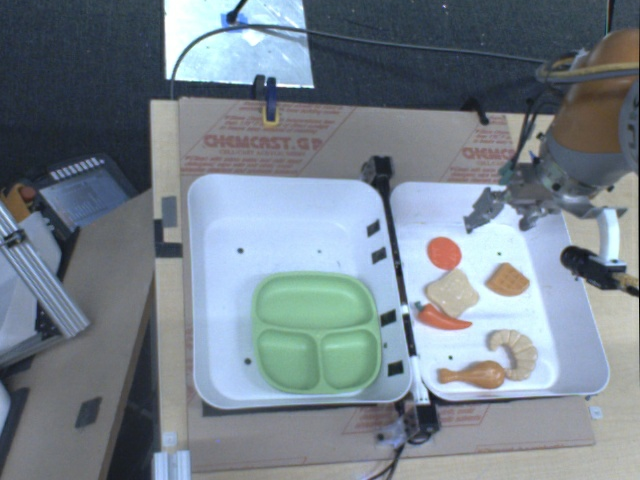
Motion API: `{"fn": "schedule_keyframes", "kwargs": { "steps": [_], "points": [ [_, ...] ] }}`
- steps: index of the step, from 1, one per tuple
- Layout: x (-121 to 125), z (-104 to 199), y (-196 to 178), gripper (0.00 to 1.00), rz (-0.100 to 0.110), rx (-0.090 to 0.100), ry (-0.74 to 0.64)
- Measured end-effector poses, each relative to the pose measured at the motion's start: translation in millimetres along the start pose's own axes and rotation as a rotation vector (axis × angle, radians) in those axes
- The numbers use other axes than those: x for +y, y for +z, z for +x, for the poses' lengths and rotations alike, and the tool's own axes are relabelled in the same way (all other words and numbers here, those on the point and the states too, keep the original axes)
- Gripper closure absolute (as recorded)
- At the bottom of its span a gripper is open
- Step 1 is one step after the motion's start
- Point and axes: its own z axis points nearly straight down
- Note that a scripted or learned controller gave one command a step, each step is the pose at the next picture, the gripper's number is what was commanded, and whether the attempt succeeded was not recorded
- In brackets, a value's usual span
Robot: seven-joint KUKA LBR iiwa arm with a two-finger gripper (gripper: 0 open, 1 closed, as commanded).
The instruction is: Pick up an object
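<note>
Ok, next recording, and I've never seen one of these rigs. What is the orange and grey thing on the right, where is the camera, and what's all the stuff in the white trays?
The orange and grey thing is a robot arm reaching in from the right. At its end is the tool, the part meant to grasp things. It sits above the back of the right bin, with nothing visibly between its fingers.

The single camera is fixed above the bench and looks down at a slant on two shallow white bins side by side.

The left bin holds a green divided plate. The right bin holds what look like toy foods: a red-orange disc, a tan bread-like piece, a red pepper-like piece, an orange wedge, a shrimp and a brown drumstick.

The job is to pick up one object; none is lifted yet.
</note>
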Motion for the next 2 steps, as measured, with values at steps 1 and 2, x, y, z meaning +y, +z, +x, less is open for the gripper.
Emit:
{"fn": "schedule_keyframes", "kwargs": {
  "steps": [1, 2],
  "points": [
    [2.6, 0.3, -7.7, 0.00, -0.013, -0.002, -0.002],
    [-6.8, -1.8, 42.2, 0.00, -0.010, -0.002, 0.000]
  ]
}}
